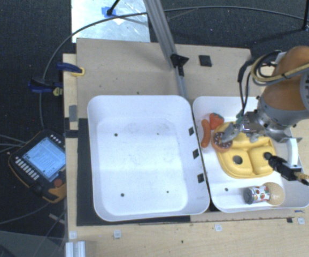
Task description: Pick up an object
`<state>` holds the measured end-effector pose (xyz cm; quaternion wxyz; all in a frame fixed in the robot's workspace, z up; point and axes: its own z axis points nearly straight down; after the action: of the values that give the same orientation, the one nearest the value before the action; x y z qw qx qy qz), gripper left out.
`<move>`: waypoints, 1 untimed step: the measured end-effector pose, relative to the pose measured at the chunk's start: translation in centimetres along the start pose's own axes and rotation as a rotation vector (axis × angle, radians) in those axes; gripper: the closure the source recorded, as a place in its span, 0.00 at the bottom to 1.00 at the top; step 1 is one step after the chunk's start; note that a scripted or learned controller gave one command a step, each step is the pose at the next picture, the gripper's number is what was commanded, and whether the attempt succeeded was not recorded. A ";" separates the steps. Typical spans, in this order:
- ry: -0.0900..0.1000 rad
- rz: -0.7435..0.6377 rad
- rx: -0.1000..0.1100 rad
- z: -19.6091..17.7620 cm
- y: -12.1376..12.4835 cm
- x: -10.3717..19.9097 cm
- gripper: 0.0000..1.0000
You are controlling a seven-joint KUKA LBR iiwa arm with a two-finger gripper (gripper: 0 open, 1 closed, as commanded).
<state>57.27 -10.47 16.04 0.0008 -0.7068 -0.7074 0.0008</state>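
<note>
From above, the counter [144, 68] carries two white bins side by side. The left bin [98, 143] has nothing lying in it that I can make out. The right bin [304, 197] holds all the candidates for picking: a yellow tray-like toy [245, 159] in the middle, an orange carrot-shaped piece [205, 133] against the bin's left wall, a red-orange piece [216, 120] just beside it, and a small can with a red label [257, 194] lying on its side near the front wall, touching a tan rounded thing [275, 193].

The arm [288, 90] reaches in from the right, and the tool [230, 133] is low over the left end of the yellow toy, close to a small round pink-and-brown item [221, 140]. Whether the tool is released or clenched cannot be told from here, and nothing visibly sits in its grip.

As a judgement, the task is at the reaching stage: no object is lifted, everything rests in the right bin, and the grasp and lift remain to be done.
</note>
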 end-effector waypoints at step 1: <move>0.001 -0.002 -0.009 5.8 0.0 0.1 0.00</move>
<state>57.27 -10.34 10.29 -0.0020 -0.7062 -0.7080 -0.0028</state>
